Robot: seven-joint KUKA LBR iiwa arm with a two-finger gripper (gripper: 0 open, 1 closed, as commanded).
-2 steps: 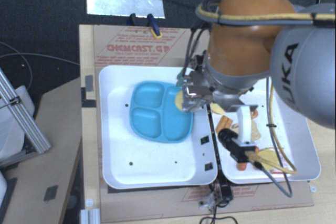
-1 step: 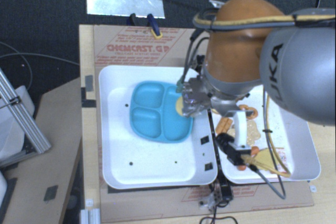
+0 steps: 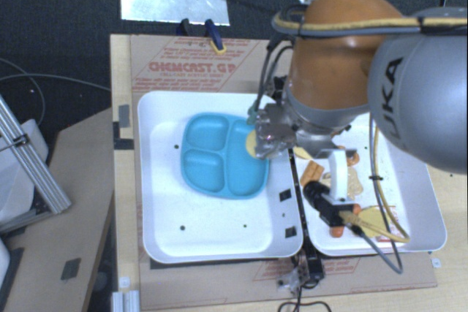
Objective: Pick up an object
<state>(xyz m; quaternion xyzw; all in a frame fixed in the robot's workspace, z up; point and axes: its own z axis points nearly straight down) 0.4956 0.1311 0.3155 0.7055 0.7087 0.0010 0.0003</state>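
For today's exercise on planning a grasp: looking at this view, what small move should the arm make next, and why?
Probably a short straight descent. The hand hangs over the right edge of the blue divided tray in the left bin, right above a small yellow piece at that rim. Its wrist hides the tips, so contact is unclear.

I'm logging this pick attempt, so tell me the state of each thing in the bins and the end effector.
Blue divided plate: lying flat in the left bin, right side up.
End effector: low over the plate's right edge, with a small yellow piece beside it.
Small mixed items: loose in the right bin.
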